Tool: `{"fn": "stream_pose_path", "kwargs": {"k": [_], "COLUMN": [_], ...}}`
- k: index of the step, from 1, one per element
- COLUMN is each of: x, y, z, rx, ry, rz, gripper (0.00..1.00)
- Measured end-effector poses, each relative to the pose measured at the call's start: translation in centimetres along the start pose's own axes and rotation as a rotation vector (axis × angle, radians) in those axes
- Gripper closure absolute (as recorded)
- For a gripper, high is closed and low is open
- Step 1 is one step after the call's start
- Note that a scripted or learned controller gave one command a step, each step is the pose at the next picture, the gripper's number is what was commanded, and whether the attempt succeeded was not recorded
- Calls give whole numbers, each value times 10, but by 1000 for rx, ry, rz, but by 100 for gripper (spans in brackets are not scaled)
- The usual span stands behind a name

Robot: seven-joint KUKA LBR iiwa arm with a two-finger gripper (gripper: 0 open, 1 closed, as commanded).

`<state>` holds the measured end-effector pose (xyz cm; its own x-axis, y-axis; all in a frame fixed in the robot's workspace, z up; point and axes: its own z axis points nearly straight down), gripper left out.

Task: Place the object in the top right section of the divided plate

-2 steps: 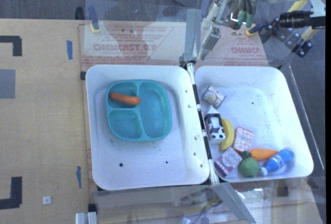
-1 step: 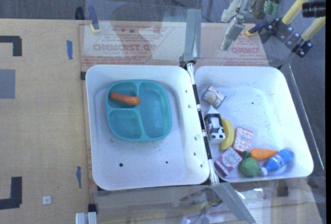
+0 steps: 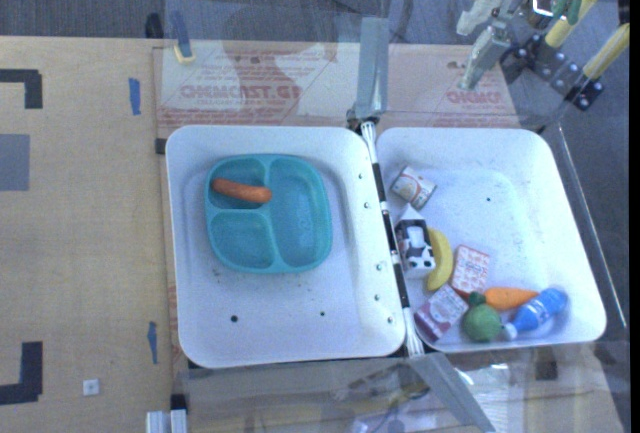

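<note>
Two shallow white plastic bins sit side by side on the table: left bin (image 3: pixel 200 321), right bin (image 3: pixel 560 181). In the left bin, toward its upper left, lies a teal divided plastic plate (image 3: pixel 290 236) with three sections. A small orange carrot-shaped toy (image 3: pixel 240 190) lies in the plate's upper left section, roughly horizontal; the top right section holds nothing visible. The gripper (image 3: pixel 482 46) hangs above the table beyond the far edge of the right bin, at upper right of the view, well apart from the plate and from all objects; its pale fingers (image 3: pixel 478 61) point down-left and stand apart, nothing between them. The right bin holds clutter along its left and lower side: a small white cylindrical can with a reddish label (image 3: pixel 412 187) near the top left, a black-and-white cow-like toy (image 3: pixel 413 243) below it, a yellow plastic banana (image 3: pixel 440 261) just beside the cow, a pink-white patterned flat packet (image 3: pixel 471 269) right of the banana, a dark red pouch (image 3: pixel 438 313) at the lower edge, a green round toy fruit (image 3: pixel 482 322), a second orange carrot toy (image 3: pixel 510 298) above it, and a blue-and-white small bottle (image 3: pixel 535 313) at the lower right, touching or just beside the carrot.
</note>
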<state>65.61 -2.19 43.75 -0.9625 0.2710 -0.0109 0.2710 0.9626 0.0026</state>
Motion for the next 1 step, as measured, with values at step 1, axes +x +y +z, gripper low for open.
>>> {"fn": "stream_pose_path", "kwargs": {"k": [1], "x": [-13], "y": [-33], "z": [0], "rx": [0], "ry": [-1], "rz": [-4], "gripper": [0]}}
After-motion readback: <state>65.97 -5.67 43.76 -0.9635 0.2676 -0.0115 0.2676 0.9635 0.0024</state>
